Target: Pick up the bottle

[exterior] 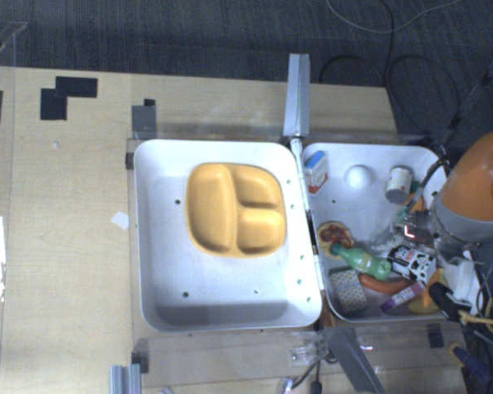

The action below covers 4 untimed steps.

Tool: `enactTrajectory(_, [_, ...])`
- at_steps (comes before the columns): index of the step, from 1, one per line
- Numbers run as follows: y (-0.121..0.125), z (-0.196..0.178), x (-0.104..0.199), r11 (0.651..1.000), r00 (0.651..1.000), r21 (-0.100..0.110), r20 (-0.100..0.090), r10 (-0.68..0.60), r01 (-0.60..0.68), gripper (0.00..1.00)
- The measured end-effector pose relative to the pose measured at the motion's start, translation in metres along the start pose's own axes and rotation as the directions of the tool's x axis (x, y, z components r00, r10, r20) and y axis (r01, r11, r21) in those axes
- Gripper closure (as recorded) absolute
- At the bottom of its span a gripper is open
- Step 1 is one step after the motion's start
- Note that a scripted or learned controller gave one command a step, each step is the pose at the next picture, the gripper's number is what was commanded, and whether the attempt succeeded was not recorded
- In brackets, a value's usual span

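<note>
The gripper (411, 235) hangs low over the right bin (370, 156), but we cannot tell its state among the clutter. The green bottle (360, 260) lies on its side just left of it, near the bin's front, resting against a red toy (380, 284). The yellow tray (234, 209) sits in the left bin (160, 236).

Two white bins (148, 245) counted on bench. One yellow divided tray (234, 209) counted in left bin. One green bottle (360, 260), one white ball (359, 176) counted in right bin.
</note>
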<state>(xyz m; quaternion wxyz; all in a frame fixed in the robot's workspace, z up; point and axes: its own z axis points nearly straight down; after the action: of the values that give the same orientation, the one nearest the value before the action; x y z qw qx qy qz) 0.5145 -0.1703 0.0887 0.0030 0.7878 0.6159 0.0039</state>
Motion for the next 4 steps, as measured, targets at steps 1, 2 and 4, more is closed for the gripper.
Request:
enactTrajectory(1, [0.062, 0.001, 0.064, 0.994, 0.994, -0.001, 0.000, 0.110, -0.110, 0.00])
enactTrajectory(2, [-0.041, -0.001, 0.067, 0.966, 0.966, -0.005, -0.002, 0.258, -0.258, 0.00])
enactTrajectory(4, [-0.037, -0.023, 0.070, 0.967, 0.967, -0.013, -0.008, 0.255, -0.255, 1.00])
